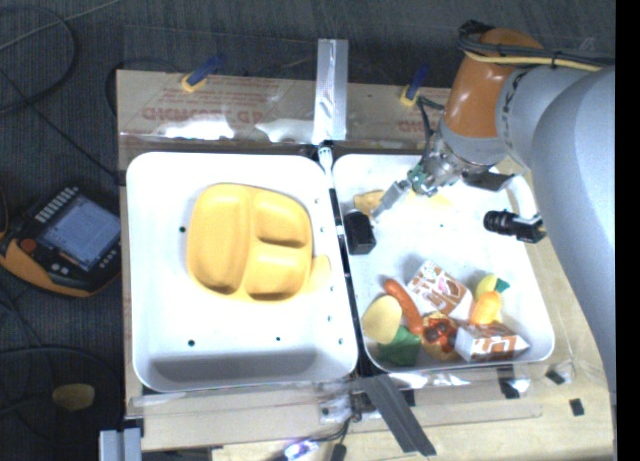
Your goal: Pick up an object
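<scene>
Pale yellow piece [369, 200] just left of gripper [396, 195], long axis left-right, far-left corner of right bin [540, 294]; jaw state indeterminable.

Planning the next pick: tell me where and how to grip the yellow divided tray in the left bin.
Judging from this view, grip the yellow divided tray at its raised outer rim, coming straight down from above. It lies flat and wide in the left bin, too broad to span, so only the rim or the ridge between compartments offers a narrow edge.
</scene>
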You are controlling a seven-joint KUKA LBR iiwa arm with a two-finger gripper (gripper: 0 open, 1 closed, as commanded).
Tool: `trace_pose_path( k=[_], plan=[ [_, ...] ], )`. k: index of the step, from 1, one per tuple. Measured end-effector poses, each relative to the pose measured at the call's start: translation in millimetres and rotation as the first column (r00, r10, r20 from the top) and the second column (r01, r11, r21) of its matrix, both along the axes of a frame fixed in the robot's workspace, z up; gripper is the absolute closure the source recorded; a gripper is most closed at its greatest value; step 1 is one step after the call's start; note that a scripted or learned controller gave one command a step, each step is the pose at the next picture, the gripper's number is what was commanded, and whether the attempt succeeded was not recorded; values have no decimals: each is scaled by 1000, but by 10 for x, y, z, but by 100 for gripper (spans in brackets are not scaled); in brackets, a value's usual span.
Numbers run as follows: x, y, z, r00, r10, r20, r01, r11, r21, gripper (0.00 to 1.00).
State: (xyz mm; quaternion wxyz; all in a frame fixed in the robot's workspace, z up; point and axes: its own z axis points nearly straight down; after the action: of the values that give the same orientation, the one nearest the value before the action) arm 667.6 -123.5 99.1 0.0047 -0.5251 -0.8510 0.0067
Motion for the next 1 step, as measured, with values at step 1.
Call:
trace_pose_path(
  k=[1],
  plan=[
    [-13, -366, 683, 995, -96, 16, 96, 995, 2, 0]
  ],
)
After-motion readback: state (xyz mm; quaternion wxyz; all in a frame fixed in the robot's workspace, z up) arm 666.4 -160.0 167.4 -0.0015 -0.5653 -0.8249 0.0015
